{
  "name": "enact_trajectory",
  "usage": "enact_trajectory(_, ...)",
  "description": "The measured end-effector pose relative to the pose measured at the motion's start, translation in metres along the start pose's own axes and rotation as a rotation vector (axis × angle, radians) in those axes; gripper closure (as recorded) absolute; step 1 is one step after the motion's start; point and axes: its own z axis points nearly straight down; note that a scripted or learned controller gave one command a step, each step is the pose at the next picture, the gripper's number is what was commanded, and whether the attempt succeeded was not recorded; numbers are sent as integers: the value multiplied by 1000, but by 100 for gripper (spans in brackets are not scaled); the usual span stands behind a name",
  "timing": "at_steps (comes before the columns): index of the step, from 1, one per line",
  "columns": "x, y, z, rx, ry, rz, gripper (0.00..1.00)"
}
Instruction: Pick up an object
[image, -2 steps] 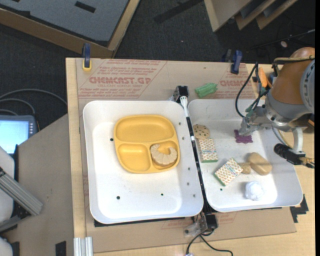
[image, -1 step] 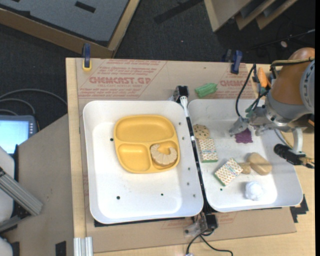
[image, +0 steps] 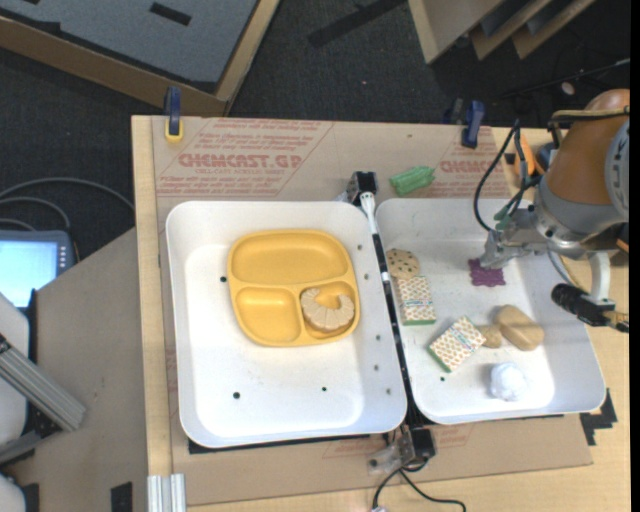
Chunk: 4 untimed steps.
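Here, purple object (image: 487, 272) lies beneath end effector (image: 497, 250).

Arm (image: 590, 160) cropped at right edge

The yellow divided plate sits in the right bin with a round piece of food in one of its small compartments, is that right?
Not quite. The camera view shows the yellow divided plate in the left bin, not the right one. The rest holds: a round piece of food lies in one of its small compartments.

Left bin (image: 200, 330) floor open around the yellow tray (image: 290, 285).
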Motion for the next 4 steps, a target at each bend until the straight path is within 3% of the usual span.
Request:
enact_trajectory(1,0,0,1,1,0,0,0)
enact_trajectory(2,7,3,25,13,4,-2,0)
enact_trajectory(3,6,5,11,4,1,-1,100)
enact_trajectory(4,6,5,12,6,1,-1,0)
